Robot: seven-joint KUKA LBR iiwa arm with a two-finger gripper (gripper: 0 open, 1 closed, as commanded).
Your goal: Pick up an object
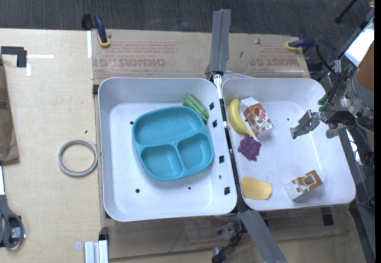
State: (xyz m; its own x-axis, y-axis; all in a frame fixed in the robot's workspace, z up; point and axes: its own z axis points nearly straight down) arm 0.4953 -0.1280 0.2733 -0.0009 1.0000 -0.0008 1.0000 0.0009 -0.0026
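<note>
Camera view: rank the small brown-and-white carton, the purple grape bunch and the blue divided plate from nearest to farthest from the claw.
From the claw:
1. Small brown-and-white carton, right bin, below the claw.
2. Purple grape bunch, right bin, toward the divider; only slightly farther.
3. Blue divided plate, left bin.

A grey ring of tape [78, 157] lay flat on the pale wooden desk [47, 107], well left of the bins; scissors [9, 227] rested at the desk's lower left edge; a brown paper bag [7, 119] lay along the left edge; a sheet of printed cardboard [149, 56] sat under the far side of the bins; a yellow-and-blue clamp [101, 33] gripped its left corner, and another clamp [300, 45] its right corner.
</note>
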